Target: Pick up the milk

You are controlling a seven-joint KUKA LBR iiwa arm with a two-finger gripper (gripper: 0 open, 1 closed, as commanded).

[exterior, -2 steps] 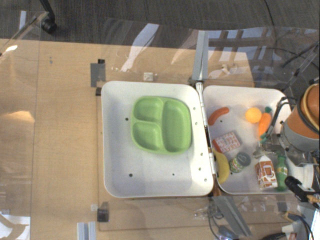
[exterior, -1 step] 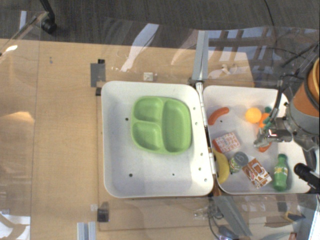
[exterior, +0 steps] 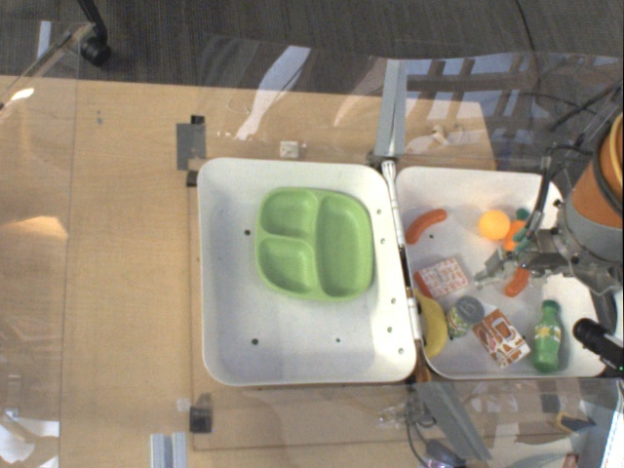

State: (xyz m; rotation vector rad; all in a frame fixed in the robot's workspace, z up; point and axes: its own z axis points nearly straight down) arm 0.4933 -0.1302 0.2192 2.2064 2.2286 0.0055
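Two shallow white plastic bins sit side by side on the pale wooden desk (exterior: 107, 291); we see the left bin (exterior: 292, 359) holding a smooth green three-compartment plate (exterior: 317, 244). In the right bin (exterior: 458, 188) lies the milk (exterior: 501, 337), a small red-and-white printed carton on its side near the front wall, beside a green bottle (exterior: 548, 337). The tool (exterior: 507, 264) hovers above it, fingers spread.

No readable text anywhere. The red-and-white carton (exterior: 502, 337) and the flat red-patterned packet (exterior: 444, 277) in the right bin (exterior: 458, 178) carry printing (too small and blurred to make out). The green bottle (exterior: 548, 336), lower right, has a yellow label, also illegible.
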